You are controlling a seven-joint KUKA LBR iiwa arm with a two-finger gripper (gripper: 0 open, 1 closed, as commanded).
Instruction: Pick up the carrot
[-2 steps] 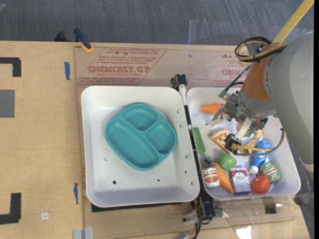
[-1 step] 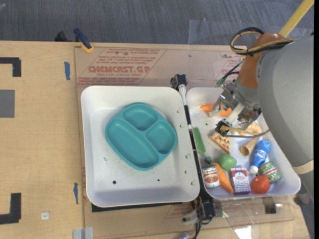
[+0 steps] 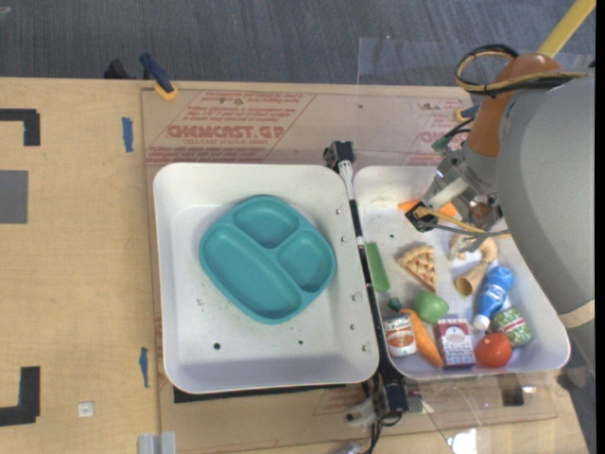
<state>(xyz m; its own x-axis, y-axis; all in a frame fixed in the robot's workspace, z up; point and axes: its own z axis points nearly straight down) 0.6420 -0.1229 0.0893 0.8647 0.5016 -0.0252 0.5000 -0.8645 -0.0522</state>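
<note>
My arm (image 3: 553, 187) is a bulky, smooth grey shell, rounded like a barrel, filling the right of my view. Above the wrist I see the orange band (image 3: 487, 126), a tapered collar with a rounded orange cap on top. A black cable (image 3: 482, 64) with a yellowish edge loops over that cap. Thin green and dark wires run beside the collar. The gripper (image 3: 437, 206) is pale grey metal with a blocky body and a black tip piece at its near-left end; small detail there is too blurred to read.
</note>
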